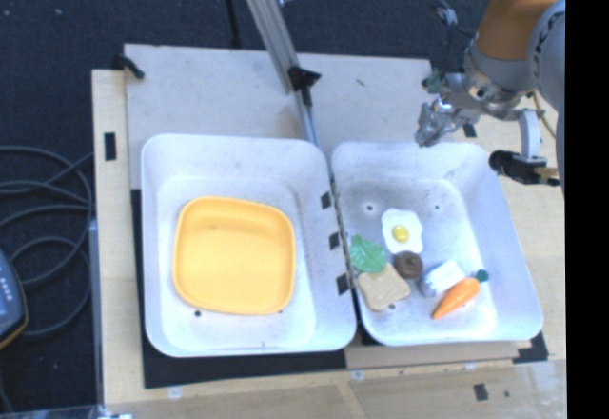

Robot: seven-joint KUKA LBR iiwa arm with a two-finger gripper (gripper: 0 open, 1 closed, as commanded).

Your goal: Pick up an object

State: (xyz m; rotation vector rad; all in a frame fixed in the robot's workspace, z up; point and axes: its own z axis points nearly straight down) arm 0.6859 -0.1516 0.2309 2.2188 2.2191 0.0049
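Two shallow white bins sit side by side on the bench, seen from the fixed camera above. At the upper right the grey arm (519,36) with its orange band comes in from the edge, wrist bent downward, so that the two-finger gripper (433,129) hangs just over the far rim of the right-hand bin (504,217), near that bin's back right part. How the pincer stands cannot be told: it is small and dark against the rim, and nothing is seen clamped in it.

All the small objects lie well apart from the gripper, gathered in the near half of the right bin. A toy fried egg, white with a yellow yolk (402,230), lies toward the middle. Just left of and below it is a green leafy piece (367,255), and touching that a tan slice of toy bread (383,289). A small brown ring-shaped doughnut (408,265) sits beside the bread, then a small white block-like object (442,276), and an orange toy carrot with a green tip (458,296) lies slanted against it.

In the left-hand bin (162,179) rests a square yellow-orange plastic plate with rounded corners (234,255)
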